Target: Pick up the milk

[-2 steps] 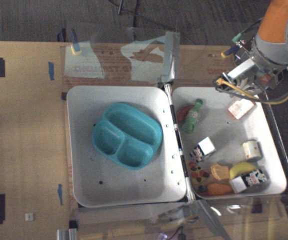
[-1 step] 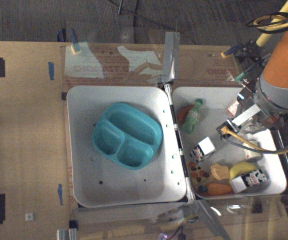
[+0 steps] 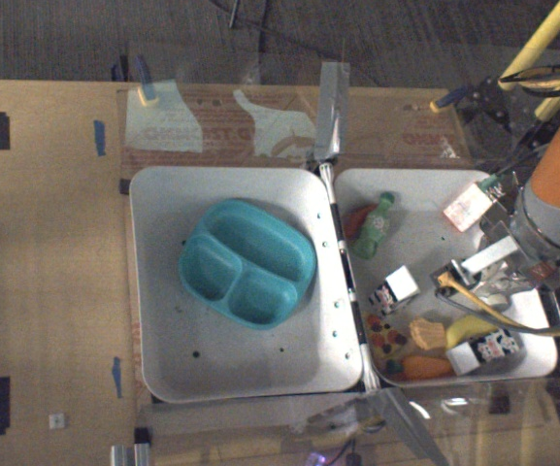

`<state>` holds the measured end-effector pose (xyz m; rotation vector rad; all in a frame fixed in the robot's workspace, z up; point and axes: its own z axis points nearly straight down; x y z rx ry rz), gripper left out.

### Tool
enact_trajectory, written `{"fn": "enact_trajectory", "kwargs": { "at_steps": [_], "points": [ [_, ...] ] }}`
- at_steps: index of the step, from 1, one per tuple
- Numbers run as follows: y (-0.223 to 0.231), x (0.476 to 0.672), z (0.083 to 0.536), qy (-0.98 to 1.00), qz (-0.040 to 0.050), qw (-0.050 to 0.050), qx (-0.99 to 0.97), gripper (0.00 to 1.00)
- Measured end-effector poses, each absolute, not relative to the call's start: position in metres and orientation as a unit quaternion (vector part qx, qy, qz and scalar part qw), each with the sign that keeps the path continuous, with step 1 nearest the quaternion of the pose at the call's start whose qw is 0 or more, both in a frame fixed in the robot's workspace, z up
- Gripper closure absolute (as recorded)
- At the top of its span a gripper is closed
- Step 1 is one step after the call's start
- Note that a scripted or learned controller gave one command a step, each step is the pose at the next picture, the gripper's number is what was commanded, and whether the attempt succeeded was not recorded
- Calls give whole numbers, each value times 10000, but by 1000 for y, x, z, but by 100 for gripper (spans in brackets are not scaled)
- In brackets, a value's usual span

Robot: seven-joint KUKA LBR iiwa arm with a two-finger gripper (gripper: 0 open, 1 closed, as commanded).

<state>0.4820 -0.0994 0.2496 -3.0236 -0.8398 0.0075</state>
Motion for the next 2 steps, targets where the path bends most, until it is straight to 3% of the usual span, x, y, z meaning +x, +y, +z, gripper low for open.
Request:
{"fn": "enact_trajectory", "kwargs": {
  "at_steps": [1, 2],
  "points": [
    [-118, 479, 230, -2189, 27, 22, -9757, 100],
    [-94, 569, 251, -1383, 12, 3, -9904, 100]
  ]
}}
